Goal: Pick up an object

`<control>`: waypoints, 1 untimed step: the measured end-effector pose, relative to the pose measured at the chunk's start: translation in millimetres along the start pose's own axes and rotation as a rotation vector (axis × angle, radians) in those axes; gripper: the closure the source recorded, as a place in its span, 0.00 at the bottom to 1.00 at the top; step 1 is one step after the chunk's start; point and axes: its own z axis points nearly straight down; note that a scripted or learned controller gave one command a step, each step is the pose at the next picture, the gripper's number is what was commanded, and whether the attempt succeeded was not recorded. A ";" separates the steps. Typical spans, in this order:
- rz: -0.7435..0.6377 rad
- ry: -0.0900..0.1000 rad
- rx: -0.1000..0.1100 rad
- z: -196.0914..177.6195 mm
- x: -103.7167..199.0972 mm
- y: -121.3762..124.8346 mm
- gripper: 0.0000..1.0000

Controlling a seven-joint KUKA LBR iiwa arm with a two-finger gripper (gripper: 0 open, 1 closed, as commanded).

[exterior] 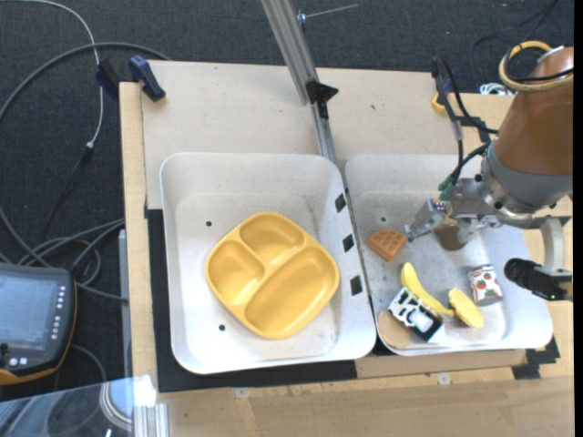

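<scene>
- The tool (435, 218) hangs in the right bin (519, 340), right of frame centre; its grip state cannot be told.
- A brown object (449, 236) sits just beside its tip, lower right.
- A waffle piece (387, 244) lies near, lower left.
- A yellow divided plate (272, 273) fills the left bin (182, 244).

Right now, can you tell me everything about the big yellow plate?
The yellow plate looks like smooth, shiny plastic, with rounded corners. Raised ridges split it into three sections: two smaller ones toward the back and one large one toward the front. Nothing lies in any of them. It sits flat but turned at an angle, near the middle of the left white bin, resting on the bin's floor. Nothing else touches it.
</scene>
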 end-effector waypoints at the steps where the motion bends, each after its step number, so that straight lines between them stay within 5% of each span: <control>1: -0.009 0.003 0.008 40.4 83.6 6.0 0.00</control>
